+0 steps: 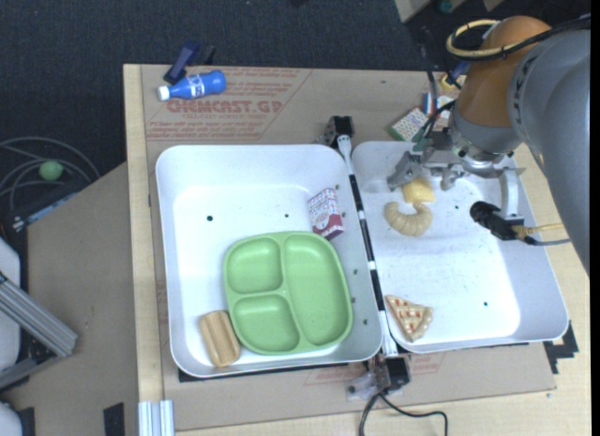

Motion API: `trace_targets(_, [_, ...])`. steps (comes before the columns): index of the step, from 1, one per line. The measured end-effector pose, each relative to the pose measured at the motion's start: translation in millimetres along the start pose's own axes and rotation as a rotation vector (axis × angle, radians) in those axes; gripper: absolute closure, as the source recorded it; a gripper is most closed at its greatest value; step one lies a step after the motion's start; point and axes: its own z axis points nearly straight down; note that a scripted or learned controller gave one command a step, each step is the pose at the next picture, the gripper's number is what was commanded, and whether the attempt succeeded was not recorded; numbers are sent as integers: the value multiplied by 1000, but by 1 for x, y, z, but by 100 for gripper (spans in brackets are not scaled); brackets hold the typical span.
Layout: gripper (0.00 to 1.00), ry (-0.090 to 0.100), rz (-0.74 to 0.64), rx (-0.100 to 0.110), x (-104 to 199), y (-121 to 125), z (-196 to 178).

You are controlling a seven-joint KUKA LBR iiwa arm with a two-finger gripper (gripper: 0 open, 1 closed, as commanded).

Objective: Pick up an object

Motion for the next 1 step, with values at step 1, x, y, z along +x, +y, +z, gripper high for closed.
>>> trace_targets(1, [0,4,2,8,1,13,23])
